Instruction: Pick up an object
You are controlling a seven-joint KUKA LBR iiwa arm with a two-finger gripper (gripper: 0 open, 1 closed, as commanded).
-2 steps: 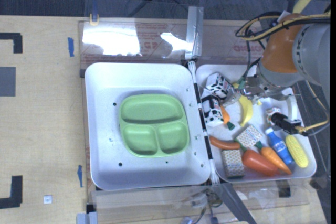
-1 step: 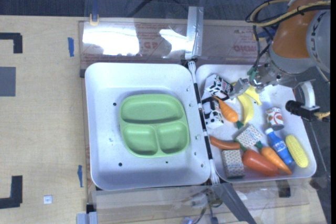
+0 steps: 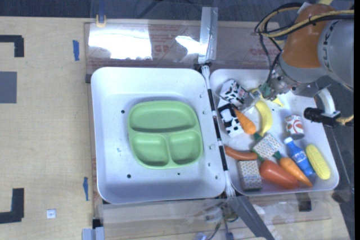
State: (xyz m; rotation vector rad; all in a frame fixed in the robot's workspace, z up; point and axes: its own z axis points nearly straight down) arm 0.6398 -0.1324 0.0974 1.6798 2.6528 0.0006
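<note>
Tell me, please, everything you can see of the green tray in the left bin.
The green tray is a pale green divided plate, plastic by its look, with rounded corners. It has three compartments: a long one along the far side and two smaller ones nearer the camera. It lies flat and right way up, about in the middle of the left bin, resting on the bin's white floor. Nothing lies in its compartments, and nothing else touches it.

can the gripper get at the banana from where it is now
Probably yes: the gripper sits in the right bin just above the banana, whose top is uncovered, though a carrot crowds its left side.
</note>
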